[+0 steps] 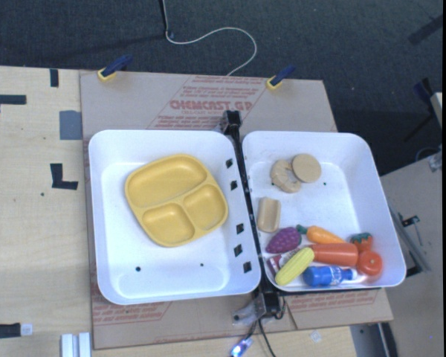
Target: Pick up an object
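Item 1. Left bin: shallow, white, on the worktop. Contents: one yellow divided plate, lying flat, near the bin's middle.

Item 2. Right bin: shallow, white, touching the left bin along a shared edge. Contents, far side: two tan round biscuits, overlapping. Middle left: one tan block, standing apart from the rest. Near side, a tight cluster: purple grapes, orange carrot, yellow corn cob, orange-red sausage, blue and white bottle, red tomato. Most of these touch a neighbour.

Item 3. Hand and arm: nothing can be recorded of their pose, and whether the hand is open or closed cannot be told.

Item 4. Step in hand, judged: choosing a target; no object is lifted yet.

Item 5. Handling note: the tan block looks the safest pick, with bare bin floor on each side for the fingers. The biscuits are low and stacked, likely to slip. In the cluster, a descent risks nudging neighbours; the corn cob at its near edge seems the most reachable there. A straight-down approach, centred across the narrow width, would suit best.
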Controlling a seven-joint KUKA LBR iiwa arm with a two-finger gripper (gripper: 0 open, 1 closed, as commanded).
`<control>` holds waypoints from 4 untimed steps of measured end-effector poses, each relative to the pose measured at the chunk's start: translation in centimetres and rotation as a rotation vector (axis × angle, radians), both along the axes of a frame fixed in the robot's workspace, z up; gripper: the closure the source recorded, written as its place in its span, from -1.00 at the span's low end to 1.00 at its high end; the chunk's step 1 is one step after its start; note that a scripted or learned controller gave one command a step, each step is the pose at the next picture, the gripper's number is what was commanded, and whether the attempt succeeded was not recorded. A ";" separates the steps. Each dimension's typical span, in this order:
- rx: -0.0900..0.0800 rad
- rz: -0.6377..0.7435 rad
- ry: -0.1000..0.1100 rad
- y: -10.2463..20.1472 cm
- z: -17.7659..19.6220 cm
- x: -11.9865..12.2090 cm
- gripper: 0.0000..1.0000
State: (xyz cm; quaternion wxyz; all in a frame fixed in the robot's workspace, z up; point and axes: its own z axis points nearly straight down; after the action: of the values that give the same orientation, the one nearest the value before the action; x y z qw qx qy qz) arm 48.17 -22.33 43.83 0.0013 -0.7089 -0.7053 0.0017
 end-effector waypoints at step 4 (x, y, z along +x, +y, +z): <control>0.002 0.016 -0.007 10.0 0.6 0.3 1.00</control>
State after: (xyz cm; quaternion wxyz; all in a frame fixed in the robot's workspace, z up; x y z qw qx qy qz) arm 48.48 -12.33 44.41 -0.0007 -0.7033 -0.7109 -0.0015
